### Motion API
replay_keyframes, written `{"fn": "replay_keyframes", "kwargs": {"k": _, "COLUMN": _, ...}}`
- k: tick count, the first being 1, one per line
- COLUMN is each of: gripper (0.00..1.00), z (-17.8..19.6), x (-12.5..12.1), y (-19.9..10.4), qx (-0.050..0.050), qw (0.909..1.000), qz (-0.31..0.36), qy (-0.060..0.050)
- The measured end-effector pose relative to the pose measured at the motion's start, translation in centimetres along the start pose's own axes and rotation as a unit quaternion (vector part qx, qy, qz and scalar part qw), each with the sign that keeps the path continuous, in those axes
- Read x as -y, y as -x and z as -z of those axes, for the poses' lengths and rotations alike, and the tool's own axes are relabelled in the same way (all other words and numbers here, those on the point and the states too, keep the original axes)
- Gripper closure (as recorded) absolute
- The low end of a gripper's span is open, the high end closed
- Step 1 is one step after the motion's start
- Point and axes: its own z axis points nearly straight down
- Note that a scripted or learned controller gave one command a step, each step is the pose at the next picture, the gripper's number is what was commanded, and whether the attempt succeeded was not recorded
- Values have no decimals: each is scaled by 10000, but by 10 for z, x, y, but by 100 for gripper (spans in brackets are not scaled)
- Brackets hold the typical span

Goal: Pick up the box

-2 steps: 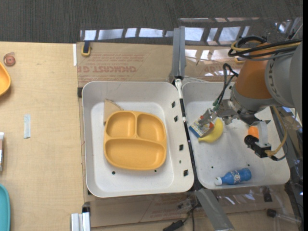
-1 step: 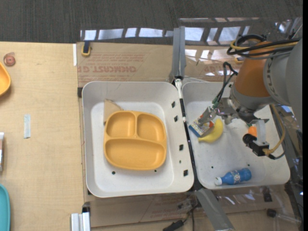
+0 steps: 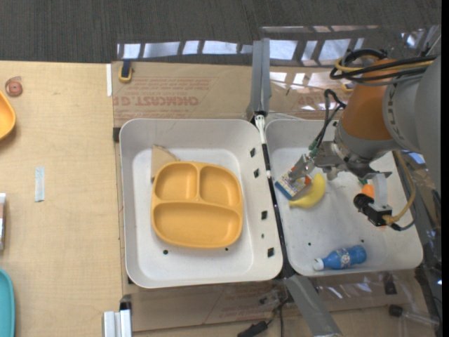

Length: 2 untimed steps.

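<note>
White plastic forms the two shallow bins on the bench: the left bin holds an orange divided plate with three compartments, lying flat near the bin's middle, with a tan corner of cardboard poking out from under its upper left edge. The right bin holds the rest. A yellow banana lies near the bin's left wall, and just beside it on the upper left, touching or overlapping it, sits the box, a small blue, white and red item tilted against the bin floor. The gripper is directly above the box, reaching down and to the left from the grey arm, whose orange band is plain above the wrist. The tips are low and close to the box and banana, but from this slant I cannot tell whether the gripper is spread or closed, nor whether anything is caught in it. A blue bottle with a white cap lies on its side near the bin's front edge, well apart from the box. Brown cardboard printed with reversed red lettering lies flat behind the bins.
</note>
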Motion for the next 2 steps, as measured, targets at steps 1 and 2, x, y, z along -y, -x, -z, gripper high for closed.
{"fn": "replay_keyframes", "kwargs": {"k": 1, "gripper": 0, "z": 0, "x": 1, "y": 0, "qx": 0, "qw": 10000, "qz": 3, "qy": 9}}
{"fn": "replay_keyframes", "kwargs": {"k": 2, "gripper": 0, "z": 0, "x": -20, "y": 2, "qx": 11, "qw": 9956, "qz": 934, "qy": 2}}
